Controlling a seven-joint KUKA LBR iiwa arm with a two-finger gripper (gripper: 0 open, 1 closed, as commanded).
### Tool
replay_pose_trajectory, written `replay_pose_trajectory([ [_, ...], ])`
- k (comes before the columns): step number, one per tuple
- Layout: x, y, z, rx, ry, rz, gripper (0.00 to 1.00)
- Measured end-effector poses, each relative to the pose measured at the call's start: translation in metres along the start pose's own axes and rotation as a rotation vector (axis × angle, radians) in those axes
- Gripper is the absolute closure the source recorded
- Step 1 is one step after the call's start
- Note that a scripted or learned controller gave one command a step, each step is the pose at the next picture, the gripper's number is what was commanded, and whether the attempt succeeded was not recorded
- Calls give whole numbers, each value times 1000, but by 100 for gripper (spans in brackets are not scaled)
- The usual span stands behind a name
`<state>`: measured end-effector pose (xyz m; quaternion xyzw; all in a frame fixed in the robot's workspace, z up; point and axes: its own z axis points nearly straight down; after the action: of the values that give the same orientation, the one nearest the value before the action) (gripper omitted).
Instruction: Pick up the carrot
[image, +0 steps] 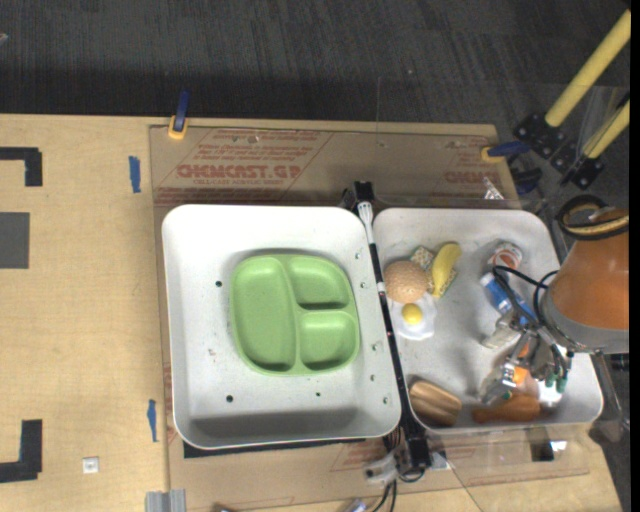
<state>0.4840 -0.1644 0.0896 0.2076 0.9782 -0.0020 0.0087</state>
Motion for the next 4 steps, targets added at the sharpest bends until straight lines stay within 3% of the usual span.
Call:
replay_pose_trajectory([
  [1,22,53,-1,-5,0,-47,0],
  [2,-25,-54,1,-3,-1,99,0],
  [3,-22,-41,1,-11,4,470,0],
  [4,-27,-45,-12,-9,-18,475,100],
])
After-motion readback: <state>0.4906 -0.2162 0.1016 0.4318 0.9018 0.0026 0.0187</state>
